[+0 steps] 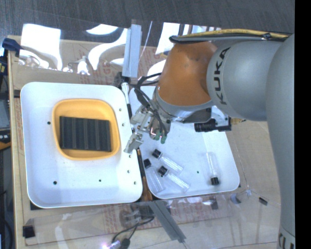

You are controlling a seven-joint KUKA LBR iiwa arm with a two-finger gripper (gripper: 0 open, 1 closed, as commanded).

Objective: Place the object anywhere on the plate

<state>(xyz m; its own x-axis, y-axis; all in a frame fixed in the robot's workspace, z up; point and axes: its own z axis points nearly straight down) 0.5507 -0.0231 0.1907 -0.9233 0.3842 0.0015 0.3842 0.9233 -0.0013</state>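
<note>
- The plate (pixel 85 109), a yellow, rounded-square dish with a dark ribbed panel in its middle, sits in the left bin (pixel 36 180) toward its eleven o'clock side, and nothing from the other bin lies on it, so the placing is not done.
- The arm (pixel 233 77) reaches in from three o'clock, its orange band over the top of the right bin (pixel 230 178).
- The gripper (pixel 139 135) hangs at the seam between the two bins, at about nine o'clock of the right bin; I cannot make out from here how wide it stands or whether anything is in it.
- The objects look like small clear tubes with black caps, scattered loose in the right bin: a cluster (pixel 166 173) at about seven o'clock of that bin, just below the gripper, and one single tube (pixel 212 167) apart at about four o'clock.
- They lie flat, some touching or crossing each other; being see-through, they are hard to tell from the white floor.
- My reading: a tube must yet be carried toward nine o'clock and set on the plate.
</note>
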